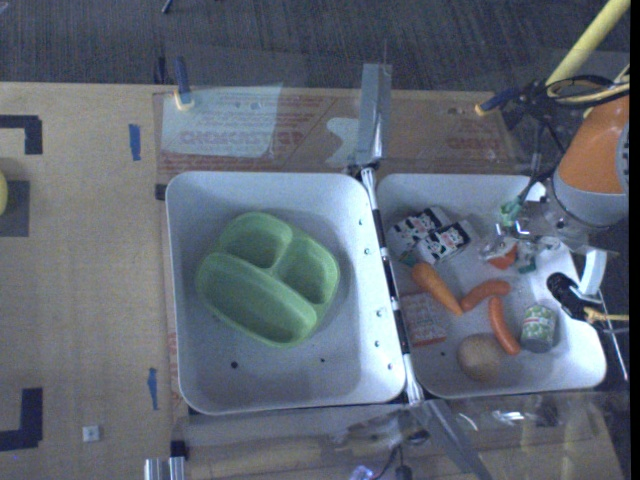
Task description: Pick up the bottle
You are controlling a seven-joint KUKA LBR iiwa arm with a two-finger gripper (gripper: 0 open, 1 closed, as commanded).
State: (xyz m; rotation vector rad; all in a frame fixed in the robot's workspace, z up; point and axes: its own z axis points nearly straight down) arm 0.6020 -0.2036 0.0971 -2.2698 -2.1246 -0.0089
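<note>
The bottle [538, 326] is a small one with a green and white label and a dark end. It lies near the right wall of the right bin [590, 373]. My gripper [513, 236] hangs over the back half of that bin, up and to the left of the bottle and apart from it. A small orange-red piece [504, 257] lies just below the gripper. The grey arm with its orange band [596, 153] comes in from the upper right.
The right bin also holds two black-and-white cartons [432, 234], three carrots [436, 286], a brown potato [480, 356] and a flat card [423, 318]. A green divided tray [266, 278] sits in the left bin [190, 368]. A metal divider [385, 268] separates the bins.
</note>
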